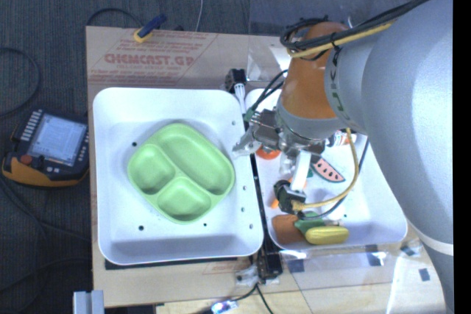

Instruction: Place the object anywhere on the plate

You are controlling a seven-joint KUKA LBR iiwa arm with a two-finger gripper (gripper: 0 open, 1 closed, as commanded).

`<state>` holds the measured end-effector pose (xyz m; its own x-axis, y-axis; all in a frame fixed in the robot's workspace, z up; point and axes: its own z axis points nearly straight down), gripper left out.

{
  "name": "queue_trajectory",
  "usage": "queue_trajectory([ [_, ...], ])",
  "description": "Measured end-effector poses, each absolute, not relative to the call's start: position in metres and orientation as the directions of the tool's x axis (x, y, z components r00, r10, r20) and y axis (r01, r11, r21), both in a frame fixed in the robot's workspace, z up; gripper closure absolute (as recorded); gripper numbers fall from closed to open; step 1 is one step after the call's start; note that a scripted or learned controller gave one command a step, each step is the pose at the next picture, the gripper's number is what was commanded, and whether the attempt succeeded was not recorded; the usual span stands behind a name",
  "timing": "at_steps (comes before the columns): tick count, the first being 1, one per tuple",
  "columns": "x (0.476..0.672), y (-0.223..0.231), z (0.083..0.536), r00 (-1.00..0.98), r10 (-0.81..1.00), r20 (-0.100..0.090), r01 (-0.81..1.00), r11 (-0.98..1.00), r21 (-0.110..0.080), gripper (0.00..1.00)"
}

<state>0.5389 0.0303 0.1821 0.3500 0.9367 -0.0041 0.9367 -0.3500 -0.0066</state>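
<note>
Green three-compartment plate (182,171) at centre of left bin (110,232), upright, compartments bare. Arm (316,84) reaches over right bin (372,209). Gripper (265,140) low at that bin's 9 o'clock edge, beside the divider between the bins. Grip state: cannot tell, wrist hides it, nothing seen held.

Loose things all in right bin, apart from plate:
- small orange piece (268,154) at gripper's 6 o'clock, touching or just under it
- watermelon slice toy (328,170) at gripper's 4 o'clock
- yellow toy (326,234) and orange-brown toy (282,223) side by side at bin's 6 o'clock edge
</note>
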Motion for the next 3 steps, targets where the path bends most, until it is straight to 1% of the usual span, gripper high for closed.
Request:
queue_trajectory([
  [3,0.5389,0.0303,0.1821,0.35,0.937,-0.004,0.937,-0.35,-0.007,0.0],
])
